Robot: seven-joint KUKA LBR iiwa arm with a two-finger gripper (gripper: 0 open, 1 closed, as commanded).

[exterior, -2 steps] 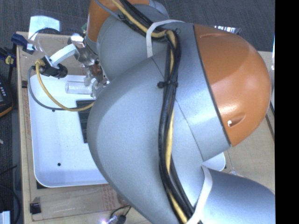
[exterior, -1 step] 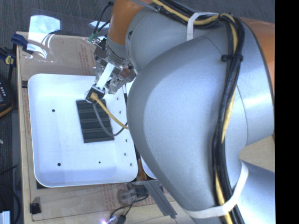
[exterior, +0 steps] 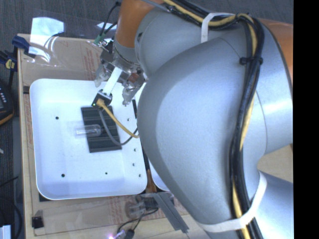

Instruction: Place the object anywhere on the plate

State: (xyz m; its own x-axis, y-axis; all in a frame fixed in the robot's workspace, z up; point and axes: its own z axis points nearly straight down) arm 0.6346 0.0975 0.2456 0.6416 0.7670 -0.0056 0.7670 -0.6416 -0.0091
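the arm point(exterior: 209, 118) hides nearly all of the right bin point(exterior: 155, 182) and the left bin's point(exterior: 55, 148) right edge.

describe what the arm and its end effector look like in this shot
The arm is bulky, rounded and glossy grey, with an orange band above the wrist. A bundle of black and yellow cables runs along it, held by white straps. The end effector is small, metallic silver and white, with a yellow cable trailing from it.
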